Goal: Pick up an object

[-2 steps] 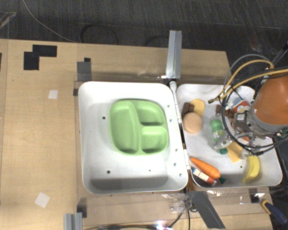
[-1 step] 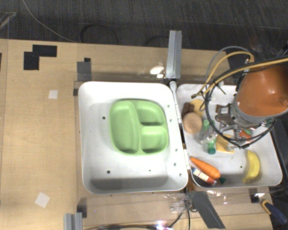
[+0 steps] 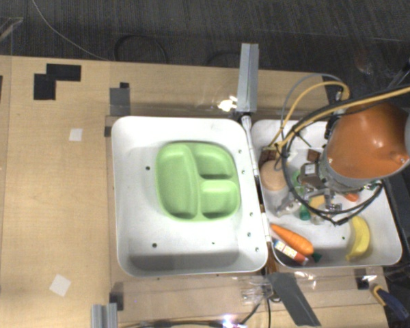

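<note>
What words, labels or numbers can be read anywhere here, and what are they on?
None can be read.
The green divided tray in the left bin is plain.
The banana and carrot in the right bin carry no marks.
The black shapes on the bench are blank patches.

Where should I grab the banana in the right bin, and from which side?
Take the banana across its middle, coming straight down from above. It lies flat near the right bin's front right corner, curved and narrow, so closing across its width should fit best. Its sides look clear of the carrot, while the arm hangs over the clutter behind it.
</note>
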{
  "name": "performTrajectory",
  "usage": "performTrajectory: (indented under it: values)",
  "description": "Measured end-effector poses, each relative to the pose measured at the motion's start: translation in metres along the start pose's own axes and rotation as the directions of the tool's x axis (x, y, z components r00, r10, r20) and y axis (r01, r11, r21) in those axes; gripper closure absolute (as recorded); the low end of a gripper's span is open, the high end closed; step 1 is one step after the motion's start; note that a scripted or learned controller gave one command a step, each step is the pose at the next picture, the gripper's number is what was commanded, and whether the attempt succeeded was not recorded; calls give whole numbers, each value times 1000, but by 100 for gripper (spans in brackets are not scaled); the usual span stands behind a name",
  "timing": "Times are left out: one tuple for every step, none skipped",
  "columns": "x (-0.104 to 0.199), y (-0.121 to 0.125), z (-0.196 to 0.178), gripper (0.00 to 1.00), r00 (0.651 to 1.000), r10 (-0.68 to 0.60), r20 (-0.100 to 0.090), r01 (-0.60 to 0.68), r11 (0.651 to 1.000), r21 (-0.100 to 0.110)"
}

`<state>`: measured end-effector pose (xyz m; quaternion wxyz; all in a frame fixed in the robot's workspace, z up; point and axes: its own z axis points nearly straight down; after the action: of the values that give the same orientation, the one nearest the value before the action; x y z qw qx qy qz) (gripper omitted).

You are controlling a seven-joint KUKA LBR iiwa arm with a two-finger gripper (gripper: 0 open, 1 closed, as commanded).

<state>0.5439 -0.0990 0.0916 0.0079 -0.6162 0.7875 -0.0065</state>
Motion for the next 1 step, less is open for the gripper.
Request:
performTrajectory:
  values:
    - [-9,-24,1,0,1000,24,-1,-25,1000,-6]
